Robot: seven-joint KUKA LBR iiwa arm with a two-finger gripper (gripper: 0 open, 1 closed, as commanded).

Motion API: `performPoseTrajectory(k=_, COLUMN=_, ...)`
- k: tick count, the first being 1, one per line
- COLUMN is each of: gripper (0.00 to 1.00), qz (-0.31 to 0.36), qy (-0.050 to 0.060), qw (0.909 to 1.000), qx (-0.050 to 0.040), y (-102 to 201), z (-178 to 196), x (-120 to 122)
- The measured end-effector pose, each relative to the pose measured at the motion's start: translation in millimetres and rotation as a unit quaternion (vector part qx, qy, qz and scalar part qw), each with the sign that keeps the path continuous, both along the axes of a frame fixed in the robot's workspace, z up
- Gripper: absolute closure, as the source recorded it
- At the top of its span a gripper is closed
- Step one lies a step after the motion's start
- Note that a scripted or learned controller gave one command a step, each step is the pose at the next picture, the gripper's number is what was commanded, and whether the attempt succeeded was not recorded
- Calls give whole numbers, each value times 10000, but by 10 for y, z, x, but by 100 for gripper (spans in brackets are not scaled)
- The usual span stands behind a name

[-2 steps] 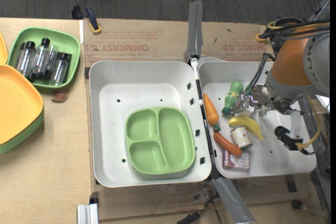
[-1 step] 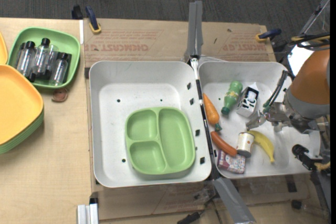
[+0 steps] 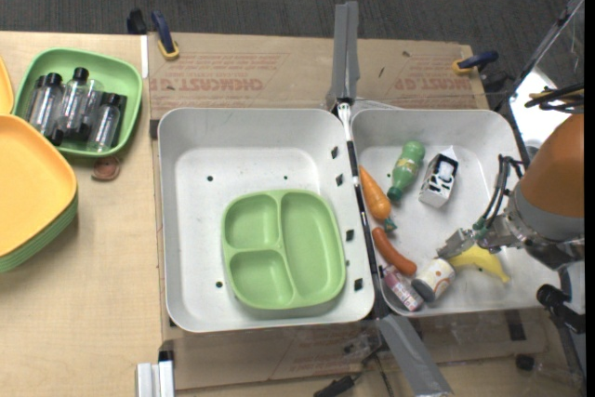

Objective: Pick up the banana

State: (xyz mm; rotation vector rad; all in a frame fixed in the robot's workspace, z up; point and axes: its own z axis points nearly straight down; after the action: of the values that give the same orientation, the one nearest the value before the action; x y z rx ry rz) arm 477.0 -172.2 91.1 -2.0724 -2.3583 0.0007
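The yellow banana (image 3: 485, 262) lies near the front right of the right bin (image 3: 465, 124). My gripper (image 3: 476, 242) is low over the banana's left end, coming in from the right under the arm's orange band (image 3: 558, 165). Its fingers straddle or touch the banana's upper edge. How far apart they stand is hard to tell from this angle. The banana still rests on the bin floor.
In the right bin are a green bottle (image 3: 405, 168), a white carton (image 3: 439, 178), a carrot (image 3: 374, 193), a red sausage-like piece (image 3: 392, 251), a small cup (image 3: 434, 277) next to the banana and a pink item (image 3: 402, 291). The left bin (image 3: 186, 200) holds a green divided tray (image 3: 284, 248).
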Motion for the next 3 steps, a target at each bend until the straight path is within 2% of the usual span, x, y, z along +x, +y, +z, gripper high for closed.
performPoseTrajectory(k=1, gripper=100, qz=-12, qy=-1, qw=10000, qx=0, y=-6, z=87, x=3)
performPoseTrajectory(k=2, gripper=100, qz=-108, qy=-8, qw=9999, qx=-11, y=219, z=280, x=1005)
performPoseTrajectory(k=3, gripper=100, qz=-502, qy=-9, qw=9987, qx=-16, y=-507, z=9, x=1598)
